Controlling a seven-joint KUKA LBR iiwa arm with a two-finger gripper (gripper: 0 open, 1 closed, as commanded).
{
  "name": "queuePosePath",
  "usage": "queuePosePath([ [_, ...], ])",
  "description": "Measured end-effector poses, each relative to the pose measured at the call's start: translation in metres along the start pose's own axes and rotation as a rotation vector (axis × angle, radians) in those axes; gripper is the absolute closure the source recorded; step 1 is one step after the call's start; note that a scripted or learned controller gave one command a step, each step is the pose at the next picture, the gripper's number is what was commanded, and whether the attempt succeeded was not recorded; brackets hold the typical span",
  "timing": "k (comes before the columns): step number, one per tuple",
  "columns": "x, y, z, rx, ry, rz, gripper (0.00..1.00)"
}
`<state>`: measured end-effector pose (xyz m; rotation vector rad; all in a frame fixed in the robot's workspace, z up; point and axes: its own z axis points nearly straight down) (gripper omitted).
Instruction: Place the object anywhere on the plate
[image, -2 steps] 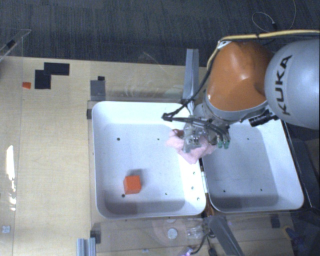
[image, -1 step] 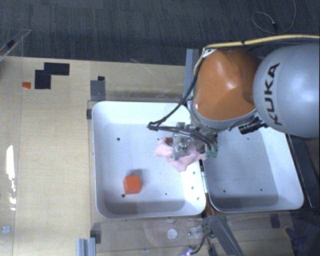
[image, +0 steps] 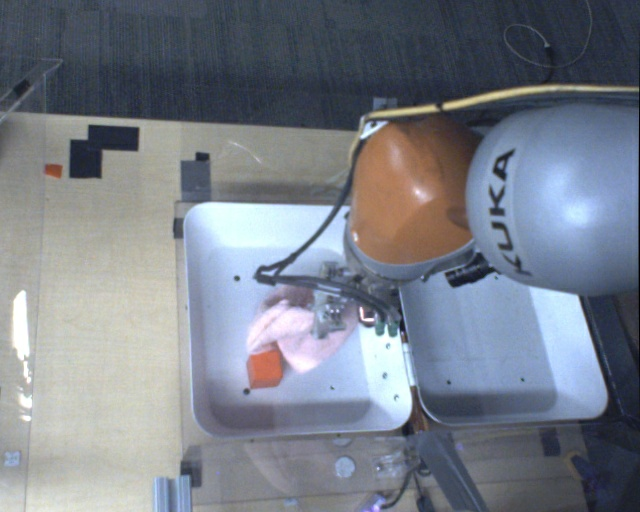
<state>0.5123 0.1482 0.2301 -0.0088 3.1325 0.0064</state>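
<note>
An orange block (image: 266, 370) sits on the floor of the left bin (image: 215, 300), toward that bin's near-left part. It touches the lower-left edge of a pale pink plate (image: 295, 335), which looks soft-edged and irregular from this angle; whether the block rests partly on the plate's rim or just against it is hard to tell. The block lies clear of the gripper (image: 330, 318), down and to the left of it, with a stretch of pink plate between them.

The gripper hangs over the upper-right part of the plate, close to the plate's surface or touching it. Its metal parts are small and partly masked by the wrist above, so the state of the jaws cannot be told from this view. Nothing orange shows at the fingertips. A dark cable (image: 300, 250) loops from the wrist across the bin's floor toward the gripper's left side.

Above the gripper, the arm's orange band (image: 410, 190) and the grey link (image: 560, 200) marked KUKA reach in from the right, covering the top-right corner of the left bin and much of the right bin (image: 500, 380). The two white bins stand side by side on a light wooden bench (image: 100, 330), their inner walls touching or nearly so.
</note>
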Motion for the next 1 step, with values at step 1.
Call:
queuePosePath([
  [1,-0.0001,-0.0002,-0.0002,0.0,0.0,0.0,0.0],
])
